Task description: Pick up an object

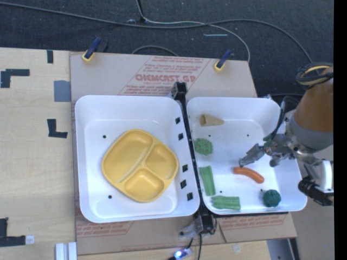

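Grey and orange-banded, reaching in from the right over the right-hand shallow white bin (246, 110). Hand (250, 158) low over the bin floor, just above and left of the small orange carrot-shaped toy (249, 174); nothing seen between its tips, and too dark and small to tell whether spread or pressed together. Sharing that bin with the carrot: a tan wedge-shaped piece (210, 120) near the back wall, a round green leafy toy (203, 146) toward the left wall, a long flat green strip (207, 180) below it, a ridged light-green block (225, 202) along the front wall, and a dark green broccoli-like ball (271, 197) in the front right corner. All lying apart from one another. Lying tilted in the left-hand shallow white bin (87, 145): a yellow plastic divided plate (140, 164). Beneath both bins, a brown cardboard sheet (157, 72) held by two yellow-and-blue clamps (91, 49) on the pale wooden surface (27, 145).
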